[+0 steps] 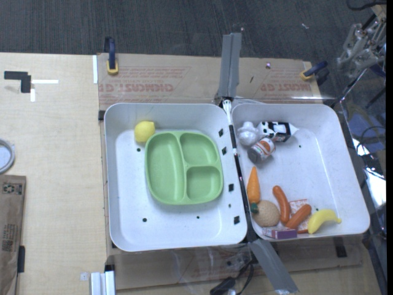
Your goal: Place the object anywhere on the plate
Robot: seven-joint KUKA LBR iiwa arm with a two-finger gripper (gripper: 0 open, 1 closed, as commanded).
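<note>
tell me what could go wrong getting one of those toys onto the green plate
1. The toys crowd together in the right white bin: the orange carrot, round tan ball and two red sausages touch or nearly touch, so a grasp may catch a neighbour or slip.
2. The yellow lemon-shaped toy sits against the green three-compartment plate, just outside its rim; a nudge there may roll it away.
</note>
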